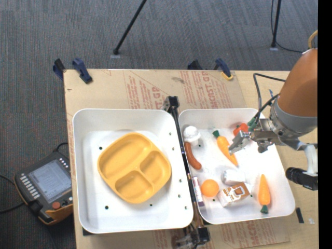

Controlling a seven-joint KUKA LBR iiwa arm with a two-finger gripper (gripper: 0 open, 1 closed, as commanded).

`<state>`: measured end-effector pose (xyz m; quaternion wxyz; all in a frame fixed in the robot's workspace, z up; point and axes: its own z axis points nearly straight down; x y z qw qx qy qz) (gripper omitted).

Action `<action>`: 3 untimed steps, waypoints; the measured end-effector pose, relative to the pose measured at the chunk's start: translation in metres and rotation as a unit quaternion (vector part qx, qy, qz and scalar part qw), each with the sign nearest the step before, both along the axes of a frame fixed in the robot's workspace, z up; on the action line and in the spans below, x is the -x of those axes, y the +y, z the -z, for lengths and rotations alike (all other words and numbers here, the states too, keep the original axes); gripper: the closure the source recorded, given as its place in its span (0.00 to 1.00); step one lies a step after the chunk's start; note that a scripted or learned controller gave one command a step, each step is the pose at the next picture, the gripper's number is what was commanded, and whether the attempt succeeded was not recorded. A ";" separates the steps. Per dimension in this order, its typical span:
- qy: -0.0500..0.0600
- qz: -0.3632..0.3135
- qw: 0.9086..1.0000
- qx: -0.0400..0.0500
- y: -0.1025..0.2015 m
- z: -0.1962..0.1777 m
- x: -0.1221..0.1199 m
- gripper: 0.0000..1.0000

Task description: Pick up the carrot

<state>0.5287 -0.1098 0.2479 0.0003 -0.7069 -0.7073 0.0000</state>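
At left we see the yellow tray (135, 167) in its own bin; right of centre the carrot (226, 149) lies unlifted in the right bin (290, 204). Just right of it hang the jaws (240, 141); we cannot tell their state, so the grasp remains

This looks like a robot lab. A big robot arm (303, 95) reaches over a cardboard tabletop (150, 87) held by blue clamps (81, 69). A control pad (45, 188) lies on the grey carpet floor (104, 25), near thin stand legs (132, 21).
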 end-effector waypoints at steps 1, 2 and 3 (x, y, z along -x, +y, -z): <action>0.003 0.001 1.000 -0.001 -0.001 0.124 -0.046 0.00; 0.001 0.001 1.000 0.000 -0.035 0.161 -0.074 0.00; 0.001 0.002 1.000 -0.001 -0.035 0.151 -0.074 1.00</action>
